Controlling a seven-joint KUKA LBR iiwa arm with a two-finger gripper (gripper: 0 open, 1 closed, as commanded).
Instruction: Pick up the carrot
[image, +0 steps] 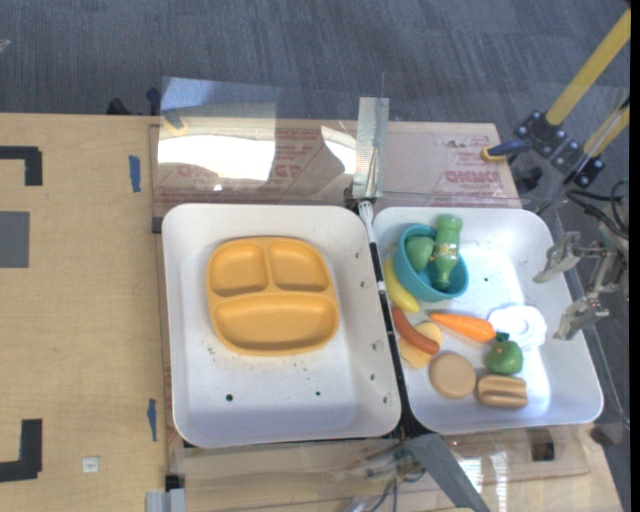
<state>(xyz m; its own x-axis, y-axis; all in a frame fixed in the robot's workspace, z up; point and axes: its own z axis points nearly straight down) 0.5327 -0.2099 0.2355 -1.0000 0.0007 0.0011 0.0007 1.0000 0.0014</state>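
The carrot (462, 325) is orange with a small green tip at its right end. It lies flat in the middle of the right bin (535, 240), pointing left, just below the blue bowl (430, 278). Its left end sits close to a red sausage (415, 337). Its green end touches a small white disc (523, 322).
The bowl holds green toy vegetables (443, 245). A yellow banana (400, 292) lies along the bin's left wall. A green apple (505, 356), a tan round cookie (452, 374) and a bun (503, 390) lie below the carrot. The left bin (190, 390) holds an orange divided plate (270, 295).
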